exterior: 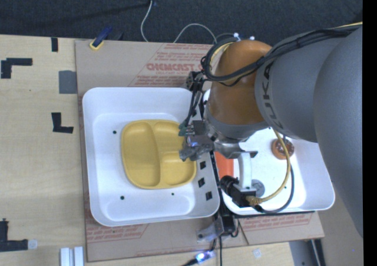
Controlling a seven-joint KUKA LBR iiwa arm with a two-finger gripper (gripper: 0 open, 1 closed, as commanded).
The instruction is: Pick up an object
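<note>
A yellow dish with two compartments lies flat in the left white bin. My gripper hangs over the dish's right edge, close to the wall between the two bins. The wrist and arm hide the spot where the gripper meets the dish. An orange flat object shows partly under the wrist in the right bin. A small brown round object lies further right in that bin.
The grey arm with its orange band covers most of the right bin. Both bins rest on a cardboard sheet. A white cable runs across the dark floor behind it.
</note>
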